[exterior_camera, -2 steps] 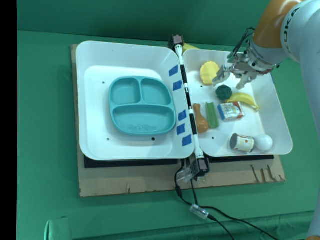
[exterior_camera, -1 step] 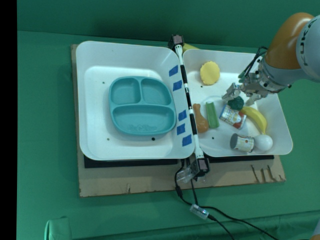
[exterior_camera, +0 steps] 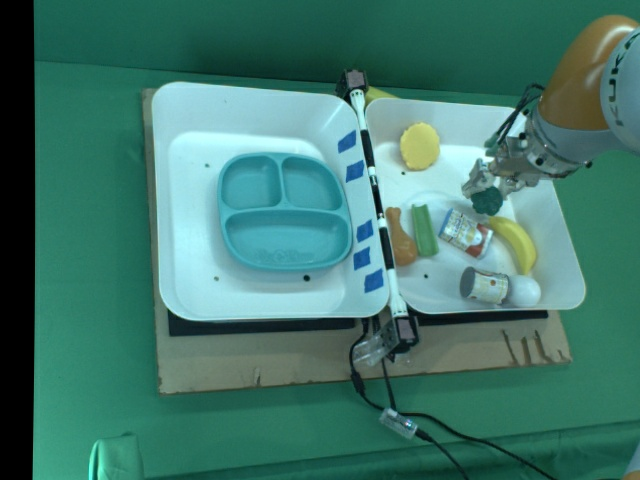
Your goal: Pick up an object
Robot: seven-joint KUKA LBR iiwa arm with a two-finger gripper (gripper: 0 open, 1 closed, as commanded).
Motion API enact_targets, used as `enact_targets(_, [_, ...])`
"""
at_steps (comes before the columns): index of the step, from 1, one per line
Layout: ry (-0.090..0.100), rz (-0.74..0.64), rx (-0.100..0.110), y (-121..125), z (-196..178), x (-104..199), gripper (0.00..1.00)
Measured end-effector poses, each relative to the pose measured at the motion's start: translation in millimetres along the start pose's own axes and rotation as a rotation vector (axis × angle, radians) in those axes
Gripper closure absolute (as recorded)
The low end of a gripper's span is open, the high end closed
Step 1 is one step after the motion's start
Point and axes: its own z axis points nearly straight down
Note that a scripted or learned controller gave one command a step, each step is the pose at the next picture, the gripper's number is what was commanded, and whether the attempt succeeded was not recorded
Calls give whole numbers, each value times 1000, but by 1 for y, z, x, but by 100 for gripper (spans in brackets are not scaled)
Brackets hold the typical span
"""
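Looking from the left, you have the left bin holding a teal divided plate that lies flat at its middle. A rod with blue tape tabs runs along the seam between the bins. In the right bin, nearest the seam, lies an orange drumstick-shaped toy, with a green stick just beside it on the right. Farther back sits a yellow round piece. Toward the middle you see a small labelled can on its side, a banana to its right, and at the near edge a second can touching a white egg-shaped object. The gripper hangs over the right bin's far right part, clenched around a dark green object that sits between its fingers, above the can and banana.
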Motion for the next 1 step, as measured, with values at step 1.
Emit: enact_targets(1, [14,-10,21,-7,-107,73,100])
